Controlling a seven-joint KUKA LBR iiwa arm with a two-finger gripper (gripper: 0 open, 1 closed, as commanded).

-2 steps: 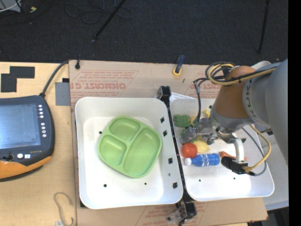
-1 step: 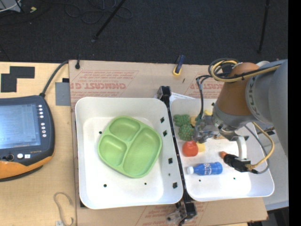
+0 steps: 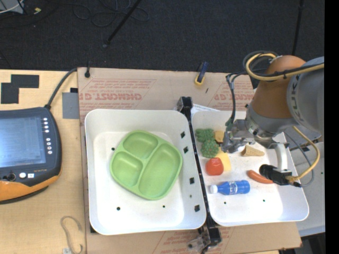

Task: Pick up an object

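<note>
Toy food crowds the right bin [image 3: 296, 208]; pincer [image 3: 231, 142] low over it.
Broccoli [image 3: 207, 143], tomato [image 3: 214, 166], a yellow piece [image 3: 225, 161], bottle [image 3: 232, 187] and carrot [image 3: 259, 177] lie near one another. Green tray [image 3: 146, 164] sits in the left bin. Pincer state: cannot tell. Risk: a close may nudge neighbours or catch nothing.

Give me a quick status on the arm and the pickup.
Gripper low in right bin, among the toy food. Broccoli and tomato beside it. Nothing visibly held.
</note>
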